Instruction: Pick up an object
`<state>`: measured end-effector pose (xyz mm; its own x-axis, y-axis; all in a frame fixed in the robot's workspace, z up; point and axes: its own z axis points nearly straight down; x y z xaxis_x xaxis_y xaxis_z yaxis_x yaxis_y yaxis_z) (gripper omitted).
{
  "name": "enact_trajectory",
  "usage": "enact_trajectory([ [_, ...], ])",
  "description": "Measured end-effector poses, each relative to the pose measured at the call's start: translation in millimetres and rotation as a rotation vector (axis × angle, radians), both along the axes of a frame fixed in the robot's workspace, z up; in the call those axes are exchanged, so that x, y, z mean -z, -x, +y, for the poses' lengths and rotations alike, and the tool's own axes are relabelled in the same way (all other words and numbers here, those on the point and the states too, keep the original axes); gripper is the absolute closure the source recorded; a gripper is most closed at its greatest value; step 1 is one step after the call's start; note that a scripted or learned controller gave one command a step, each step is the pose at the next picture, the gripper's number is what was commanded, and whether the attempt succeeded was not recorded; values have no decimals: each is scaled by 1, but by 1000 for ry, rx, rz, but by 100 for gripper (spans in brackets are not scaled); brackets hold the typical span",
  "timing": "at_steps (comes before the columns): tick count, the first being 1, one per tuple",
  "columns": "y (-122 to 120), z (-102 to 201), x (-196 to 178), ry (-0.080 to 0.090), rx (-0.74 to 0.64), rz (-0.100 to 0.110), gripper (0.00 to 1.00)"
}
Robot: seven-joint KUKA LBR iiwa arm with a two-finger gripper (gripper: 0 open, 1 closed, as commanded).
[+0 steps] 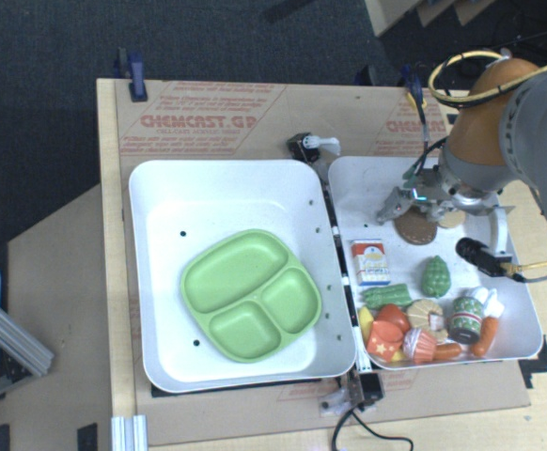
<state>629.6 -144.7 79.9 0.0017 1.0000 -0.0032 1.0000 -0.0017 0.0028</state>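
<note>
- Gripper (414,207) sits at the right bin's (527,336) 12 o'clock end; jaw state cannot be determined.
- Brown disc (416,227) lies directly beneath it.
- Green tray (250,294) occupies the left bin (151,252).

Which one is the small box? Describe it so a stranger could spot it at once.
Start at the right bin, the one crowded with toy food. The box lies flat near that bin's left wall, just above a green vegetable. It is the lone rectangular item there: white with a red top and a blue bottom edge, while its neighbours are rounded.
</note>
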Motion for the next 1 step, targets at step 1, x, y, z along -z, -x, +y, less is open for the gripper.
enact_trajectory([
  [1, -21, -19, -7, -1, -2, -5, 0],
])
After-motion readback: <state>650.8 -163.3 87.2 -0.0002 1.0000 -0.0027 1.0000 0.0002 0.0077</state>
